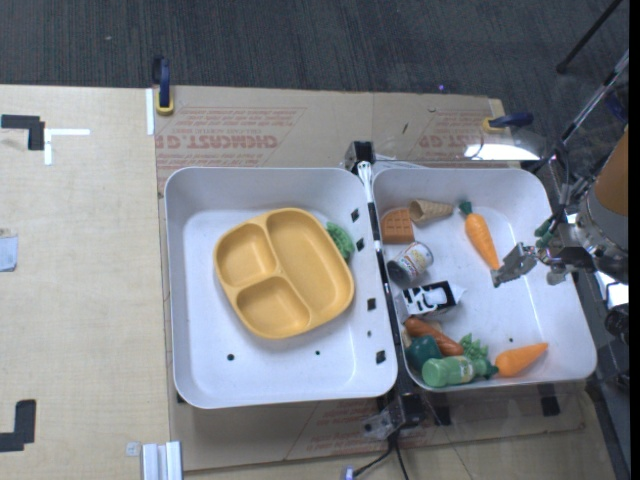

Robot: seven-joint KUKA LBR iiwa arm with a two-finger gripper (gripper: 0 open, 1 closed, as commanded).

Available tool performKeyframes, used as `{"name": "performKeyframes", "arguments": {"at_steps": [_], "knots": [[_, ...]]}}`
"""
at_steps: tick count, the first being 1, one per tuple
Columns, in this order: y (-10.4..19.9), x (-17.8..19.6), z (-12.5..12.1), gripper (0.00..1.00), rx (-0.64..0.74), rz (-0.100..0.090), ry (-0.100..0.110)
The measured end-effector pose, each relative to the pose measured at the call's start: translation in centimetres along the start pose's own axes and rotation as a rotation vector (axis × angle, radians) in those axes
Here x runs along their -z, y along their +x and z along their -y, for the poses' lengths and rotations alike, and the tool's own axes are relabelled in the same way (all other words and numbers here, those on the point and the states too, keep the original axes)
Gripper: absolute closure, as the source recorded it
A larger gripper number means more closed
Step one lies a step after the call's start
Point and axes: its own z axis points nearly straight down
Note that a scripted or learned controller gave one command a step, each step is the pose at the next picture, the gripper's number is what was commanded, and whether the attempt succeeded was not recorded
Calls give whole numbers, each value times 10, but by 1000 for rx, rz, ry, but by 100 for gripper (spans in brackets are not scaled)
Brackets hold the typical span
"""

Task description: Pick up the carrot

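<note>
Carrot untouched in right bin

Arm is cut off at the right edge. Gripper jaws look spread with nothing between them, just right of the carrot. Another carrot lies near the front corner. Desk is pale wood, floor dark carpet.

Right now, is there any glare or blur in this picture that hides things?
Camera view: bright glare sits on the bench just behind the right bin; the gripper looks slightly blurred; the carrot and yellow plate are evenly lit and sharp.
</note>
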Motion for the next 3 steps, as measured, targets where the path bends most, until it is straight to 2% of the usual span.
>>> {"name": "performKeyframes", "arguments": {"at_steps": [1, 2, 3], "knots": [[-4, -107, -78, 0, 30, -1, 2], [-5, -98, -79, 100, 26, 1, 0], [-5, -98, -79, 0, 26, 1, 0]]}}
